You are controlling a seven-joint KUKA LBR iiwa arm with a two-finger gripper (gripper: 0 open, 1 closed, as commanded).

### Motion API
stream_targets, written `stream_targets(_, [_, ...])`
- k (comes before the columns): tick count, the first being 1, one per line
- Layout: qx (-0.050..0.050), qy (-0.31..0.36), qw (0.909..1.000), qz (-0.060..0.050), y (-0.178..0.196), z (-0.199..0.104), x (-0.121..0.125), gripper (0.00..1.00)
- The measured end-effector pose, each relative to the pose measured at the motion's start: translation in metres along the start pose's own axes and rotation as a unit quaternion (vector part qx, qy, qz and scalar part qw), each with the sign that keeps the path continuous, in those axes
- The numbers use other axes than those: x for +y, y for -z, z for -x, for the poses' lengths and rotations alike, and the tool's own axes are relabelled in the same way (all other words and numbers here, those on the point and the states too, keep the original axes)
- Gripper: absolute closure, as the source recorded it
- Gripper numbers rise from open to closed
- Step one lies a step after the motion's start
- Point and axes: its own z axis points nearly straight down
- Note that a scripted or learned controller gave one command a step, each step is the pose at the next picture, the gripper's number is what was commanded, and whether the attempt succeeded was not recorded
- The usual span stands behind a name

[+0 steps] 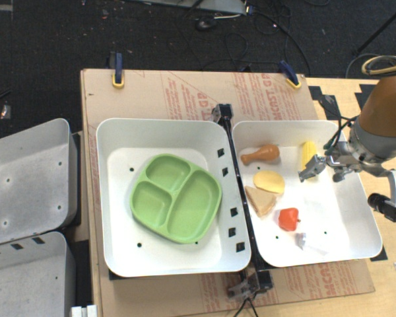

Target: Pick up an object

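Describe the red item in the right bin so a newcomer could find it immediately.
Start at the right bin. Toward its near edge, below the tan wedge and the yellow piece, lies the small red object. It is the bin's one red thing.

A: Colours in the left bin [112, 177]?
B: White walls, with a light green divided plate [176, 197].
A: And the right bin [356, 223]?
B: Also white. Brown drumstick [261, 154], yellow corn [308, 152], pale yellow piece [269, 181], tan wedge [261, 201], red pepper [288, 219].
A: The desk [165, 98]?
B: Tan cardboard, red lettering.
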Motion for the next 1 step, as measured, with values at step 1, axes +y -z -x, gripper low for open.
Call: stream_targets(1, [0.000,0.000,1.0000,0.000,-0.0532,-0.0007,-0.0001,0.00])
